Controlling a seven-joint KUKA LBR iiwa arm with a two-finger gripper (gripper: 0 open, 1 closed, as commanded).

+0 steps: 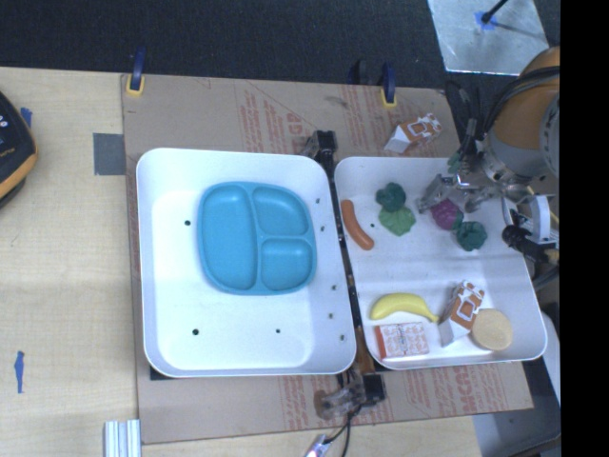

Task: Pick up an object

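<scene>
Gripper [445, 196] fingers are hanging low over the upper part of the right bin [528, 284], right at a purple toy [444, 213]; they are reaching it, but whether they are clamping it or merely touching it cannot be told, since the metal parts are blurring together there. A dark green piece [470, 235] is lying just beside the purple toy, and two more green pieces [394, 209] are sitting to its left, near an orange sausage [358, 225]. Along the bin's near edge a banana [403, 307], a red-and-white packet [402, 339], a small carton [463, 306] and a round tan biscuit [493, 329] are resting. Print on the packet and carton is too small to read. Another carton [415, 132] is lying outside the bins on the cardboard sheet [238, 112], whose red lettering is also staying illegible. A blue divided plate [257, 237] is sitting in the left bin [162, 284]. Clamps are pinning the cardboard to a pale wooden bench [57, 284], with dark carpet beyond. The arm [525, 112] is being cut off at the right.
</scene>
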